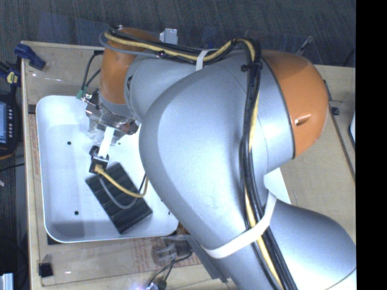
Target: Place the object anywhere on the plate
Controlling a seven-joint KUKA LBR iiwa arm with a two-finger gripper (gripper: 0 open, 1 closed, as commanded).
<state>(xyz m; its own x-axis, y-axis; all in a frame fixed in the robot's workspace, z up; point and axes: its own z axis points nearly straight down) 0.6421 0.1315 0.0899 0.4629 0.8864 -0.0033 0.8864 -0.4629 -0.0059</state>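
Dark carpet floor [181, 5] lies beyond the pale bench [60, 62].

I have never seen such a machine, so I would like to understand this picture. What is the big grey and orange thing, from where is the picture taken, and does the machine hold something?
The big grey shape is a robot arm, and the orange parts are bands on it. There is one camera, fixed above the bench and looking down at a slant. The arm reaches in from the right and is so close to the camera that it hides much of the bench. At the arm's end, on the left, is the gripper, which is the robot's hand. It is over a shallow white bin. I cannot tell whether the gripper holds anything, because its tip is small and cluttered in this picture.
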